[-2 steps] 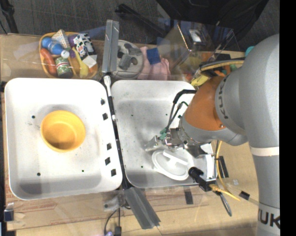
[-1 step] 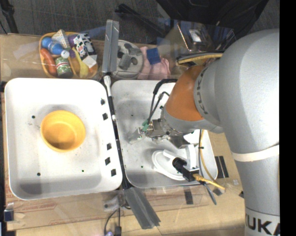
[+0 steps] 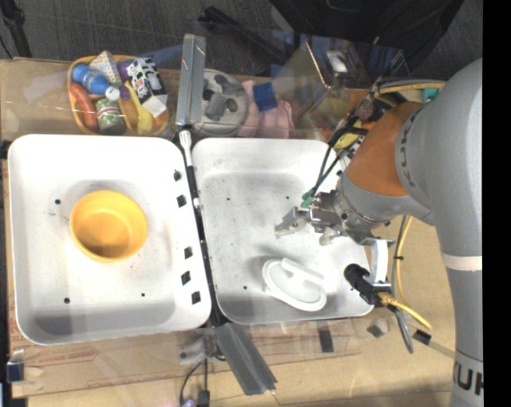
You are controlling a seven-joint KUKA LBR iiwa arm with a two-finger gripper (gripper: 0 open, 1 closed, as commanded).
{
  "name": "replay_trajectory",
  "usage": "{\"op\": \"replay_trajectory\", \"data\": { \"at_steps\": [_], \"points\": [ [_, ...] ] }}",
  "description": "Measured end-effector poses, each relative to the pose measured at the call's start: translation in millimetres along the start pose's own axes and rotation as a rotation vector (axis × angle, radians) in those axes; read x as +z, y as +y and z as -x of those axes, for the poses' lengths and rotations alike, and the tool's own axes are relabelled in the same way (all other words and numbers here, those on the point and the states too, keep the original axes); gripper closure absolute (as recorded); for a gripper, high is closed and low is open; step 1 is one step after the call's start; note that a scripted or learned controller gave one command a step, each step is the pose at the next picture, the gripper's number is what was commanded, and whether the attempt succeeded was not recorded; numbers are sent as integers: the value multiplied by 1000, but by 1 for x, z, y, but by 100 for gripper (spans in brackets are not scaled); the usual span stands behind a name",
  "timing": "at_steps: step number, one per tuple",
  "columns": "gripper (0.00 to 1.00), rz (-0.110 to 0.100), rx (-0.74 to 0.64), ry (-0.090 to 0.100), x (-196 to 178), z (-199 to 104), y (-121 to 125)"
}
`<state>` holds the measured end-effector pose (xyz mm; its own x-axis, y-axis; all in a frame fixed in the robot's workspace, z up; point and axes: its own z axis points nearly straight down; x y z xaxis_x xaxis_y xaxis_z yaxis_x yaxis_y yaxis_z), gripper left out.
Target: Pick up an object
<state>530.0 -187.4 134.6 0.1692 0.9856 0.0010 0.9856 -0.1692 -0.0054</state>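
Observation:
A yellow bowl (image 3: 109, 224) sits in the left bin (image 3: 35, 303), left of its middle. A white lid-like object (image 3: 294, 284) lies near the front edge of the right bin (image 3: 238, 168). My gripper (image 3: 296, 224) hangs over the right bin's middle right, just above and behind the white object. Its fingers point left and look spread, with nothing between them. The grey arm with its orange band (image 3: 382, 155) comes in from the right.
Behind the left bin stands an orange basket (image 3: 115, 96) full of small bottles and toys. Grey, blue and pink items (image 3: 247, 104) lie behind the right bin. A dark divider (image 3: 191, 219) separates the bins. Cables hang by the arm at the right.

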Motion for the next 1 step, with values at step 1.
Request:
{"op": "replay_trajectory", "data": {
  "at_steps": [1],
  "points": [
    [0, 5, -52, -1, 43, -33, -37]
  ]
}}
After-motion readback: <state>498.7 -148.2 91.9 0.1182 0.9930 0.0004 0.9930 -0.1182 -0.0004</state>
